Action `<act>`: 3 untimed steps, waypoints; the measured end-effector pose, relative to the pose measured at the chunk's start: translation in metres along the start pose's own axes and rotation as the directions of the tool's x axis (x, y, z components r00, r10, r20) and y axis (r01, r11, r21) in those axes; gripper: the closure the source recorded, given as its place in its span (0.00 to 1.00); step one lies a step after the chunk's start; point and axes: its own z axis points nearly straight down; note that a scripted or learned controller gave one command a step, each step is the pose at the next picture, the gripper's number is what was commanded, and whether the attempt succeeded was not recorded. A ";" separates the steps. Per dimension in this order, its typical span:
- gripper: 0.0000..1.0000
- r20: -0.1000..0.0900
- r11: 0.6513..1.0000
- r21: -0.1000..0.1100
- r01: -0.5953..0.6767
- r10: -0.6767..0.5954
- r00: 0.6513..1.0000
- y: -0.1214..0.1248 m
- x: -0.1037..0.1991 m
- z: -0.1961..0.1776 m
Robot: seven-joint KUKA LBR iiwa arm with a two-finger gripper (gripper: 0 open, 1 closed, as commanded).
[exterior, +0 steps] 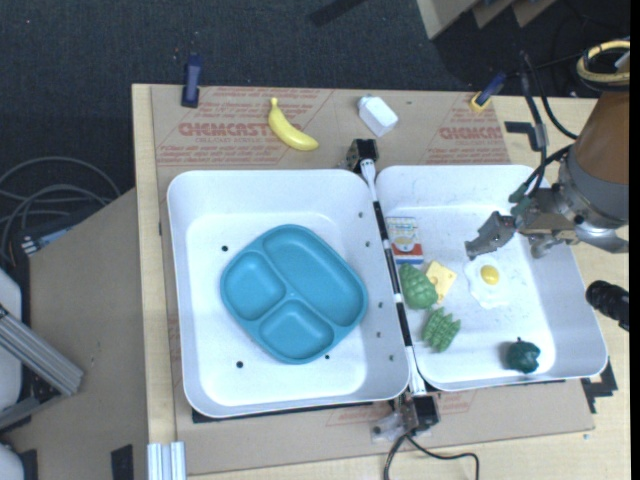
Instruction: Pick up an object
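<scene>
Nothing is lifted yet: the gripper [490, 236] hovers with fingers apart and bare over the right bin [560, 358], just above the fried-egg toy [487, 277], so descent, grasp and lift all remain, by the look of it.

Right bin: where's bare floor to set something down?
Right bin: bare along the far wall, and the near strip between broccoli and the dark green piece. Crowded along the divider: carton, cheese, fried egg under the gripper.
</scene>
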 end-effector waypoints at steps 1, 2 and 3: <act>0.00 0.000 1.000 0.003 -0.001 0.001 1.000 -0.029 0.000 0.123; 0.00 -0.001 1.000 0.002 -0.001 0.001 1.000 -0.029 0.003 0.178; 0.00 -0.002 1.000 0.003 -0.001 0.001 1.000 -0.029 0.004 0.185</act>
